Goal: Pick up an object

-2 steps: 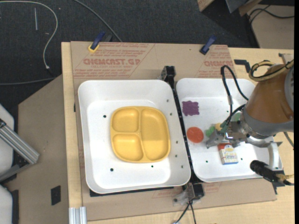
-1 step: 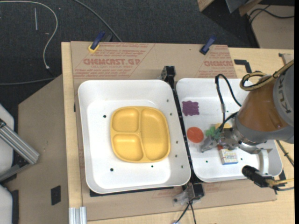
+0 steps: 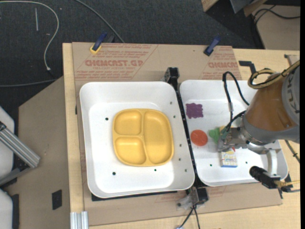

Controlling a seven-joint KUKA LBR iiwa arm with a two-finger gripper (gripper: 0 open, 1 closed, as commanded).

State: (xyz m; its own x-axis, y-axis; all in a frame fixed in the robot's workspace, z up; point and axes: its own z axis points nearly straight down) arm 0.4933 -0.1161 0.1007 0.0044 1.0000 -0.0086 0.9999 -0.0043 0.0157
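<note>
Hovering low over the right bin (image 3: 209,175), my pincer (image 3: 228,143) sits between the green piece (image 3: 215,133) and the small box (image 3: 229,158) near the bin's front edge; its opening, I cannot tell. Box lies just frontward, long axis front-to-back.

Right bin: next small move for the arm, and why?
Probably a short straight descent. The gripper hangs in the right bin amid a green object and a small box, with an orange round piece and purple piece further left. No object shows held.
</note>
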